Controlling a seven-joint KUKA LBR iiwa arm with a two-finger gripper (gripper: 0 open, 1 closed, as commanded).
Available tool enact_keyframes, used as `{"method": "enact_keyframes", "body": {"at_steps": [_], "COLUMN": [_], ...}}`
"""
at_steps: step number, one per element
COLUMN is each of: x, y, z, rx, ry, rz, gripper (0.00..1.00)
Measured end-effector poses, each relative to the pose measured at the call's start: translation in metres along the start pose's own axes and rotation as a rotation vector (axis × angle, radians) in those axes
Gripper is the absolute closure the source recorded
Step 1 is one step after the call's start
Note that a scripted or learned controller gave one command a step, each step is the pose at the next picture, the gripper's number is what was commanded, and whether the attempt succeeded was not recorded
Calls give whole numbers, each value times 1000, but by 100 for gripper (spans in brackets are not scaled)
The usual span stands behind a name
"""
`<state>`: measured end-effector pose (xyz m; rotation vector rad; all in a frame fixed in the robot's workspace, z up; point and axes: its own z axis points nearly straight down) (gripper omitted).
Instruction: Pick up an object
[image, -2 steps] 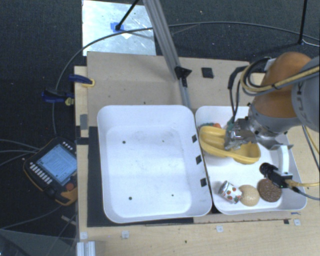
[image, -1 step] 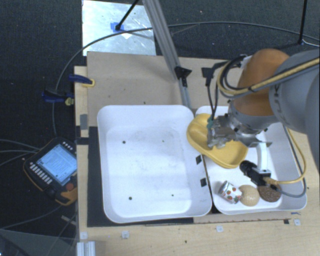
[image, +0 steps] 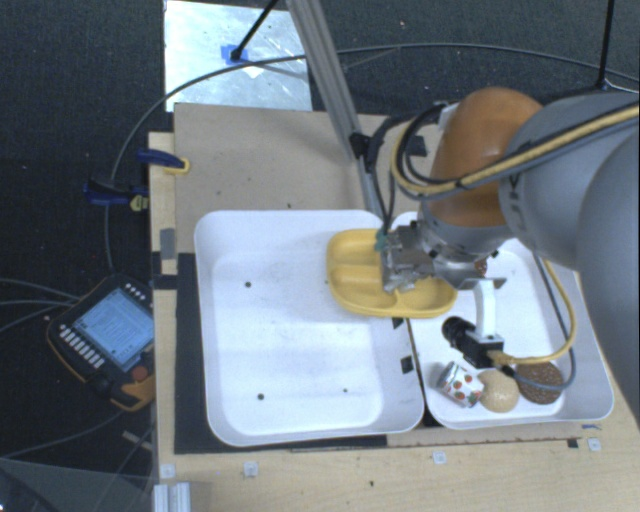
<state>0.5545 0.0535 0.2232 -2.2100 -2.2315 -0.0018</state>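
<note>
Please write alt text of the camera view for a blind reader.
The gripper sits at a yellow tray that straddles the divide between two white bins. Small objects lie in the right bin's near corner.

— What's the arm (image: 575, 170) like?
— Fat grey casing, glossy orange band (image: 480, 150) above the wrist.
— Cables?
— Yellow and black ones (image: 480, 176) looped across it. Metal gripper (image: 400, 268).

No text, label, brand or number can be read here. The pendant (image: 108, 338) left of the bench has a lit blue screen, but whatever it shows is too blurred and small to make out.
</note>
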Motion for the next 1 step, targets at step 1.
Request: {"method": "enact_keyframes", "body": {"at_steps": [1], "x": [49], "y": [-6], "z": [-9], "rx": [1], "ry": [1], "rz": [-1], "gripper": [100]}}
